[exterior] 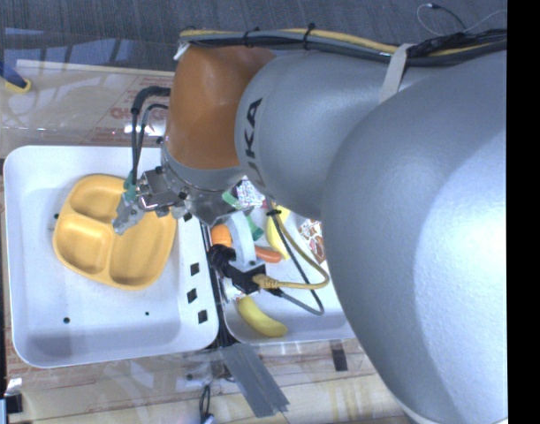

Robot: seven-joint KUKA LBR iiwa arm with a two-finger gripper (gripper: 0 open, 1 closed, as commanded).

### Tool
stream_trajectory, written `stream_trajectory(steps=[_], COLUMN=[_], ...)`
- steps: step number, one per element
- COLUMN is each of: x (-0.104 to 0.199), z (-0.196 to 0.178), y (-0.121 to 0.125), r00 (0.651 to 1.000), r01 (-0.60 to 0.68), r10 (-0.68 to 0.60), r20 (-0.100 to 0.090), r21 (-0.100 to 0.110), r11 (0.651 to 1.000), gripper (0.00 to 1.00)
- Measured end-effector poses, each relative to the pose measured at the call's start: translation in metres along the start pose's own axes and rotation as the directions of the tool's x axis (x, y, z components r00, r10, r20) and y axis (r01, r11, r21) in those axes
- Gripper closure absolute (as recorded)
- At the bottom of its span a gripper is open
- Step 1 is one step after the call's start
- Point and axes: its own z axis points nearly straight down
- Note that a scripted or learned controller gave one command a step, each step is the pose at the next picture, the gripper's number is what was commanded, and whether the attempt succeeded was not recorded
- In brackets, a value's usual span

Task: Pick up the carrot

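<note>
1 carrot (268, 254) in right bin (243, 329), beside banana (259, 318).

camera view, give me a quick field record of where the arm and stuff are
claw: over the yellow sectioned plastic plate in the left white bin
orange carrot: in the right white bin, partly hidden by the arm
yellow banana: right bin, near front edge
grey arm with orange band: spans both bins

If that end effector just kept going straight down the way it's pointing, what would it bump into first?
Most likely the yellow tray in the left bin. The end effector hangs over the tray's right edge, pointing down at it. Height above it is hard to judge from this angle.
</note>
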Motion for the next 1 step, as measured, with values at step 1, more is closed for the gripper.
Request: stream_trajectory(steps=[1], x=[0.0068], z=[-0.0367], y=[0.0079], r00=[0.999], r01=[0.033], r10=[-0.033], r20=[0.0], r21=[-0.004], r11=[0.999], gripper=[0.0])
